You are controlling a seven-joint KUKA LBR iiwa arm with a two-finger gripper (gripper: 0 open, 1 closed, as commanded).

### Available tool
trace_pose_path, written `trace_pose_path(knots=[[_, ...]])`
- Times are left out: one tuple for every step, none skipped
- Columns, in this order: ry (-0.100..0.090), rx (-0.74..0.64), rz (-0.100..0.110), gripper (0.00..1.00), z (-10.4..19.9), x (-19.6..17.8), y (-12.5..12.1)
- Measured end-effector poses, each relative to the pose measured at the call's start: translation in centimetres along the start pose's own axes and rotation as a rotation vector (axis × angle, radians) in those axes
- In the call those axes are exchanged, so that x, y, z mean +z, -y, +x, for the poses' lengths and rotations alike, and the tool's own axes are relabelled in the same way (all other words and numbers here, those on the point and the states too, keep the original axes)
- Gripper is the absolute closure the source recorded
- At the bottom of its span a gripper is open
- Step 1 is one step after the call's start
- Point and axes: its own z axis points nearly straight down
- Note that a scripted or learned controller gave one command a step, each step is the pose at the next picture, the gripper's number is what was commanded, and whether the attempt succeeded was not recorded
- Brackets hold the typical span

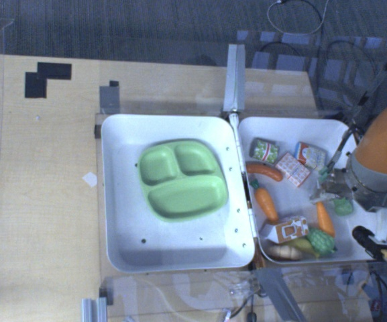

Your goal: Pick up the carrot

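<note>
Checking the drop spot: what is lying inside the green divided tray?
Nothing visible lies in the green tray; all three compartments look bare. The bin floor beneath it is covered.

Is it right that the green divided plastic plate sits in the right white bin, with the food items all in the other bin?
Not quite. The camera view shows the green divided plastic plate in the left white bin, not the right one. The food items, including the orange carrot and the red sausage, are indeed all in the other bin, the right white bin.
</note>
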Motion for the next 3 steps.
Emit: trace_pose_path(knots=[[0.0, -0.002, -0.006, 1.0, 0.1, -1.1, -0.3], [0.004, 0.026, 0.016, 1.0, 4.9, -11.6, -0.1], [0.005, 0.154, 0.018, 1.0, 5.9, -9.7, -1.3]])
